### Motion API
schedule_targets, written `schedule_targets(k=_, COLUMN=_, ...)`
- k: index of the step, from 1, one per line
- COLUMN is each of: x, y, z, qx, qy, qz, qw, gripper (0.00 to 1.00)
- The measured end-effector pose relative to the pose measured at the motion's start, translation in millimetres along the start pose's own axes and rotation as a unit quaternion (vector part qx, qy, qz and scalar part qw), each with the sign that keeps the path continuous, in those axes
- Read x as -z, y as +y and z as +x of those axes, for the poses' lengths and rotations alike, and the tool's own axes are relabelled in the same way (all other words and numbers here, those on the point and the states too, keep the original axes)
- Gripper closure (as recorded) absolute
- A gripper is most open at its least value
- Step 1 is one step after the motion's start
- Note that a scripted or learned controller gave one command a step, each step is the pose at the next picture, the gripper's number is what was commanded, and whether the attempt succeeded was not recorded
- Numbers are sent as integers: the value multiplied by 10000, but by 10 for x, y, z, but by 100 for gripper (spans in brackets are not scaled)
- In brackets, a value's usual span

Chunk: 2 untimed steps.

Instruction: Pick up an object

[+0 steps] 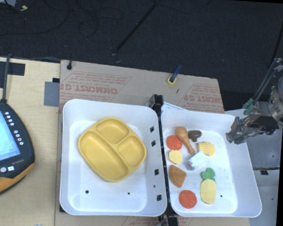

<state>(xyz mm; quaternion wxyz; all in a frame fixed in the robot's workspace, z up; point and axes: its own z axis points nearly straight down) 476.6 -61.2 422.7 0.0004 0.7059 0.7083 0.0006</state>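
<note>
At the right bin's [251, 201] upper right rim the gripper [233, 137] hangs with nothing visibly held, its opening impossible to judge, while the drumstick [184, 138] lies in that bin, long axis running upper-left to lower-right.

gripper [233, 137]: dark grey metal, blocky, with blunt dark fingers
wrist block: grey, boxy, a small green part on its upper left
links: thin pale rods behind the wrist
</note>
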Motion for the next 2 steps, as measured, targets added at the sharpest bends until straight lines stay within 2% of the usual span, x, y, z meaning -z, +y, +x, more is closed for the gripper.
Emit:
schedule_targets(k=1, x=-612, y=3, z=681, qx=14, qy=1, qz=70, qw=10000, gripper=100)
schedule_targets(k=2, x=370, y=21, z=1200, qx=12, qy=0, qz=-12, qw=10000, gripper=100)
